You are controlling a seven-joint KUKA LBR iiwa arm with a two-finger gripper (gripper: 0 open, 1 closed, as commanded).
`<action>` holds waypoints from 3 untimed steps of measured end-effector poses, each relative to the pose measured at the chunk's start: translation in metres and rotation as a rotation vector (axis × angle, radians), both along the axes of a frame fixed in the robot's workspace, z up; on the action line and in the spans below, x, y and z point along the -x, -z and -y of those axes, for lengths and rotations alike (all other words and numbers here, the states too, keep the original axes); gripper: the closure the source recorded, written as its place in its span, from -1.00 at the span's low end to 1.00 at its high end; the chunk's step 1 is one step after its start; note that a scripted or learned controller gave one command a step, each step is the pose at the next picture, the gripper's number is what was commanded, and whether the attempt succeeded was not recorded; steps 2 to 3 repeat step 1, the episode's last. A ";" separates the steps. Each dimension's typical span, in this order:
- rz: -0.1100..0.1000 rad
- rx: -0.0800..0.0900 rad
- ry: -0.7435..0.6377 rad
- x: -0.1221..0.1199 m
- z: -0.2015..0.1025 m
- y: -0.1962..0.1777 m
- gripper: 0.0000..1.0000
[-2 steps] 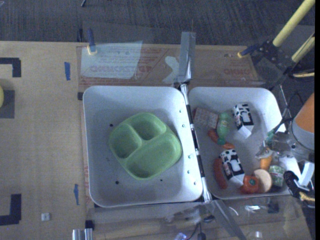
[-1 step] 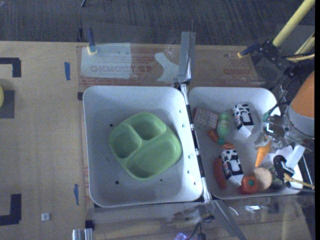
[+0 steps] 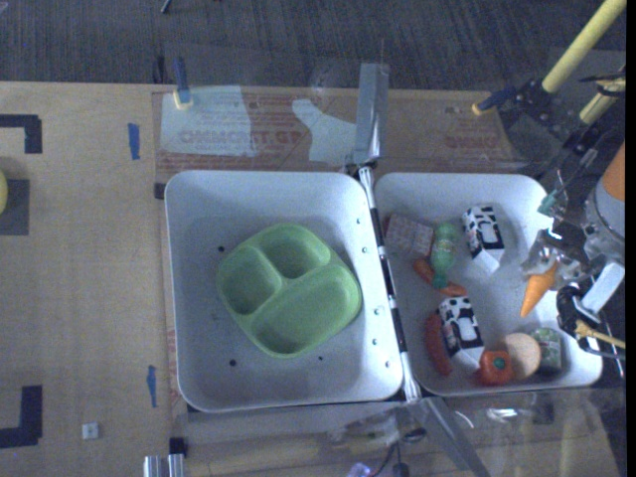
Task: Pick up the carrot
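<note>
A pale wooden bench (image 3: 79,296) carries two shallow white bins; the left bin (image 3: 189,366) holds a green divided plate (image 3: 288,288), while the right bin (image 3: 417,192) is crowded with toy food. The gripper (image 3: 547,264) hangs at that bin's right edge with the carrot (image 3: 537,291) pinched at its top between the fingers. The carrot's tip points down, seemingly clear of the floor, so the pick looks made.

Our table (image 3: 79,266) and its two bins
We see the left bin (image 3: 189,217) touching the right bin (image 3: 417,192), blue tape (image 3: 133,139) nearby.
</note>
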State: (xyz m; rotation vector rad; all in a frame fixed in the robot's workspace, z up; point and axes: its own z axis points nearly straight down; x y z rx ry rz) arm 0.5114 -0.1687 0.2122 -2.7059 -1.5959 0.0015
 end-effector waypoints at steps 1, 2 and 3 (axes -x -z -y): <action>-0.002 -0.002 -0.267 -0.007 -0.017 0.021 1.00; -0.002 -0.002 -0.267 -0.007 -0.017 0.021 1.00; -0.002 -0.002 -0.267 -0.007 -0.017 0.021 1.00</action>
